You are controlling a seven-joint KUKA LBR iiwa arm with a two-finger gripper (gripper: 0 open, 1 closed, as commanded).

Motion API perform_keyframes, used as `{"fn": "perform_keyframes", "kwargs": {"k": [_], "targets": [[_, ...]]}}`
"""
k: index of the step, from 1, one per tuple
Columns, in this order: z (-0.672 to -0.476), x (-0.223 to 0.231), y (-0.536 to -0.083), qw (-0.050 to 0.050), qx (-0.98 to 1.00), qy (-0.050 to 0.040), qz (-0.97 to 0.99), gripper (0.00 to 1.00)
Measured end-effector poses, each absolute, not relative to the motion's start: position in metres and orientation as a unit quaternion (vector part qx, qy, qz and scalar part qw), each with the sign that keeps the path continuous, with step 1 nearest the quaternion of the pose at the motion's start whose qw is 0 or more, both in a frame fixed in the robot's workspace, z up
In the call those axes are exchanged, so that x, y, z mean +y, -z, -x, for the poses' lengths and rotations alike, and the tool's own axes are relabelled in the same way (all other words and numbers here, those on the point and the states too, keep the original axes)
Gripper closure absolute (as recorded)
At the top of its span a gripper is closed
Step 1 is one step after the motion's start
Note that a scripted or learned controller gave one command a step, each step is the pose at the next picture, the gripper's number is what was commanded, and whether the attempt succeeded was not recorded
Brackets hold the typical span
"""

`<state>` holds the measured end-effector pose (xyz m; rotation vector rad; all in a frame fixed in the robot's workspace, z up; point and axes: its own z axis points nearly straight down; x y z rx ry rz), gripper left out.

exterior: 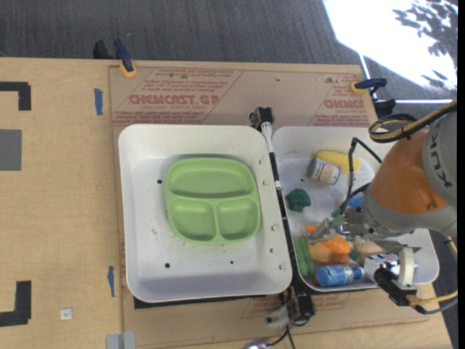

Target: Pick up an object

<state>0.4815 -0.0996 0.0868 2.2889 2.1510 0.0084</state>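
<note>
Your grey arm with the orange band [407,184] comes in from the right and hangs low over the right shallow white bin [429,267], with the gripper [341,227] down among the clutter near the middle of that bin. You can't tell from this angle whether it's released, clenched, or grasping anything, since the wrist covers most of it.

The pickable stuff is all in that right bin. A small orange lumpy toy [330,251] sits just beside the gripper on its near side (close enough that it may be touching, hard to say). A blue plastic bottle with a white label [338,275] lies on its side at the near edge of the bin. A dark green blocky piece [298,199] rests to the left, near the wall shared with the other bin. Further back there's a small cylindrical can with a pale label [323,170], tipped over, and right behind it a yellow banana-shaped toy [338,157].

Over in the left white bin [138,217] you've got a light green plastic divided plate [213,199] with three compartments, lying flat in the middle, well apart from the arm.
</note>
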Motion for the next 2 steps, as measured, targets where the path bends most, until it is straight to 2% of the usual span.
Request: {"fn": "perform_keyframes", "kwargs": {"k": [1, 2], "targets": [[-0.483, -0.102, -0.098, 0.005, 0.684, -0.0027, -0.730, 1.00], [-0.479, -0.057, -0.184, 0.000, 0.550, 0.0001, -0.835, 1.00]]}}
